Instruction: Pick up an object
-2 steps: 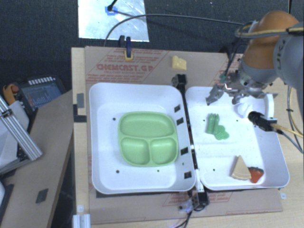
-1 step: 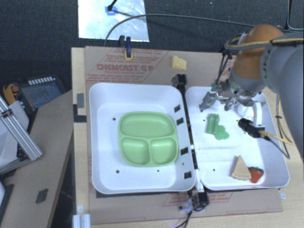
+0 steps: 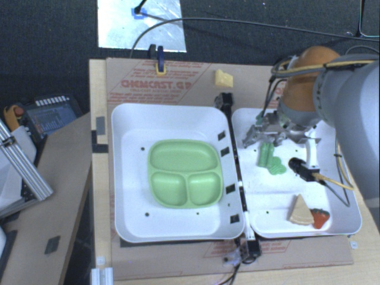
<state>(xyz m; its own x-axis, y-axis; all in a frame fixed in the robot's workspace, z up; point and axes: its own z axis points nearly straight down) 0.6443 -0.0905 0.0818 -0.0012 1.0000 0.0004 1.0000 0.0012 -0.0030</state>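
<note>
- Observed gripper (image 3: 268, 136) over the far left part of the right bin (image 3: 267, 203), close to the edge shared with the left bin (image 3: 130, 159); cannot tell whether open or closed.
- Found green plastic toy (image 3: 270, 159) lying on the bin floor, just nearward of the gripper in the view; cannot tell whether touching it.
- Found tan wedge (image 3: 300, 211) in the near right corner, touching a red piece (image 3: 320, 218) on its right; recorded both close to the near rim and well apart from the green plastic toy.
- Noted bare white floor in the near left part of the right bin, between green plastic toy and tan wedge.
- Noted green divided plate (image 3: 184, 174) centred in the left bin, with bare floor on every side.
- Noted yellow block (image 3: 224, 78) on the cardboard sheet (image 3: 178, 82) beyond both far rims.
</note>
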